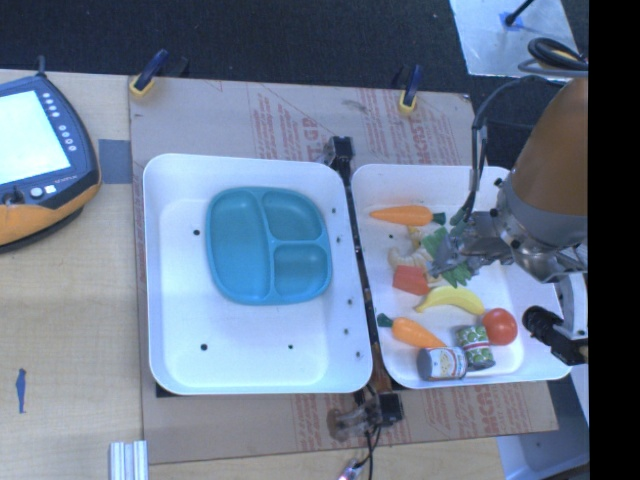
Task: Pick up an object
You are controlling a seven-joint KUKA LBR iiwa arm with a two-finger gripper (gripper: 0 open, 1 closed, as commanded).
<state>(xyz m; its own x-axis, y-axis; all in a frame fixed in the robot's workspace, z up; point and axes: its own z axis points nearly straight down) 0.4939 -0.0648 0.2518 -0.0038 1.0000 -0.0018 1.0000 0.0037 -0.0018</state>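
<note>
**Arm Reaches Into Toy-Food Bin**

The gripper (452, 253) of a grey-and-orange arm (555, 168) sits low in the right bin (395, 366), among the green leaves (440, 240) in the bin's middle (whether it has closed on anything cannot be told from this angle). Around it lie toy foods: a carrot (400, 214) near the bin's far edge, a red block (410, 280) and a banana (450, 300) just beside the gripper, a second carrot (415, 332) toward the near left corner, and a tomato (499, 325) and two small cans (456, 355) along the near edge. The left bin (175, 358) carries a blue divided plate (268, 244). A tablet-like pendant (40, 163) rests at the bench's (70, 348) left edge.
</note>
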